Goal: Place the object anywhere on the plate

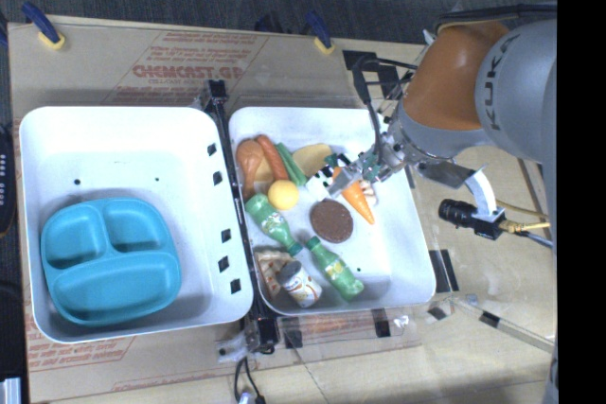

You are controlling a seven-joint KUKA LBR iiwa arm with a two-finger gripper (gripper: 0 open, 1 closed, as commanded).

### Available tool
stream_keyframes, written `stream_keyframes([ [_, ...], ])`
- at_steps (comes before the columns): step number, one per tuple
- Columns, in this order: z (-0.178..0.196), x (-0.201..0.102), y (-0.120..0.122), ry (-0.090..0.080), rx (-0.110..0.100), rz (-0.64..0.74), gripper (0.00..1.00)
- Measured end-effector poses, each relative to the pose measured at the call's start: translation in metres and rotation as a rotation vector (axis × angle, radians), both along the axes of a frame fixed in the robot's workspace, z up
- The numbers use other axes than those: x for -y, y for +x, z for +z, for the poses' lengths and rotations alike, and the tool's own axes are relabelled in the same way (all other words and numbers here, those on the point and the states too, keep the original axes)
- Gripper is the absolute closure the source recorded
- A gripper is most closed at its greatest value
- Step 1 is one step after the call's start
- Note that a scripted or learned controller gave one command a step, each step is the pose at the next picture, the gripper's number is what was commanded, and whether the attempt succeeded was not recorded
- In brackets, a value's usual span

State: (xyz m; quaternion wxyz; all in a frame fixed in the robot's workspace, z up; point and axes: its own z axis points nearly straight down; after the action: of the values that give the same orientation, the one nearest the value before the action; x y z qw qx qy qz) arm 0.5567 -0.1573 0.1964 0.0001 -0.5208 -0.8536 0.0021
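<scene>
End effector [365, 173]: in right bin [407, 241], over carrot [359, 200]; finger state cannot be told
Plate [109, 258]: in left bin [114, 142]

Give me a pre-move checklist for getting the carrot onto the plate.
1. Plate in left bin, compartments bare: ok.
2. Gripper over right bin, next to carrot: ok.
3. Carrot actually held: cannot tell.
4. Carrot free of neighbours: not ok, brown disc sits beside it.
5. Transfer path crosses divider between bins: lift height cannot tell.
</scene>
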Motion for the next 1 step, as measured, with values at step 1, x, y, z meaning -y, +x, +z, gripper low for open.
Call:
stream_keyframes([
  [1,-0.0054,-0.1114,-0.004,0.006,-0.004,0.162,1.0],
])
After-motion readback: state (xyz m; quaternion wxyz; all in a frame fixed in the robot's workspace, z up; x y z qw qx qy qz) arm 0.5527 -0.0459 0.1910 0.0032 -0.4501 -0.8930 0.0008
